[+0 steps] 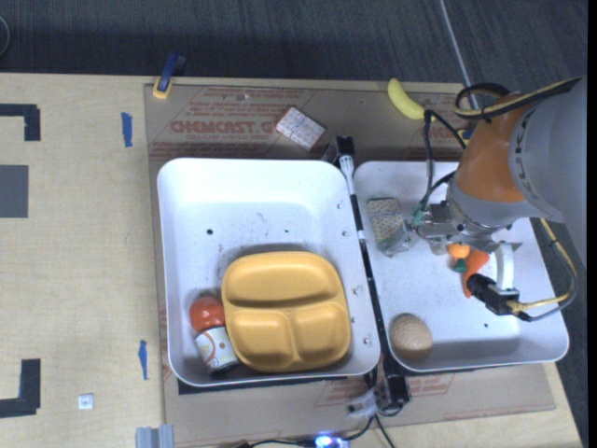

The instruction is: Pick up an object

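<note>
My gripper hangs low over the middle of the right bin, below the arm's orange band. Just under it lies a small orange object, partly hidden by the gripper body. A grey-green speckled pad lies just left of the gripper, near the bin's left wall. A tan round object rests in that bin's front left corner. In the left bin, a yellow compartment tray fills the front half, with an orange-and-white can against its left side.
Behind the bins, a yellow banana-shaped item and a small patterned packet lie on the cardboard. A black clip sits where the bins meet. Cables loop around the arm on the right.
</note>
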{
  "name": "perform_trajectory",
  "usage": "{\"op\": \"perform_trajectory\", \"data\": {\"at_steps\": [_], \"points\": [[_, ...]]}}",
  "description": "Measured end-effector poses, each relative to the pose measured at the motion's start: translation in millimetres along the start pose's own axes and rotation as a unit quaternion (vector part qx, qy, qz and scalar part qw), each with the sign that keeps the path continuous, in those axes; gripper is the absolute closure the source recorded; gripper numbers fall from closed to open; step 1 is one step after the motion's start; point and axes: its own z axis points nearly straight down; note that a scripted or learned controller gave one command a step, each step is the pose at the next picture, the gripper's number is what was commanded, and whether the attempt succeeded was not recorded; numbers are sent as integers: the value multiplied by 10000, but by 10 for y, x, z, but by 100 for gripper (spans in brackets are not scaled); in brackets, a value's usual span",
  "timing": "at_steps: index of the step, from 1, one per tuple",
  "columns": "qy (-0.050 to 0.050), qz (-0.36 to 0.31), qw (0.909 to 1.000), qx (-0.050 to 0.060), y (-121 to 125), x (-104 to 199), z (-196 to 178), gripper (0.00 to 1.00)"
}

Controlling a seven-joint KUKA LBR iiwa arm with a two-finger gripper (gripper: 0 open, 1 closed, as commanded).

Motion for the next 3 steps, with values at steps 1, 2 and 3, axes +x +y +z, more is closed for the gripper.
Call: {"op": "perform_trajectory", "data": {"at_steps": [1, 2, 3], "points": [[-1, 7, 10000, -2, -348, 45, -2, 0], [-2, 13, 10000, -2, -756, -114, -4, 0], [-4, 12, 10000, -24, -741, -112, -109, 100]]}}
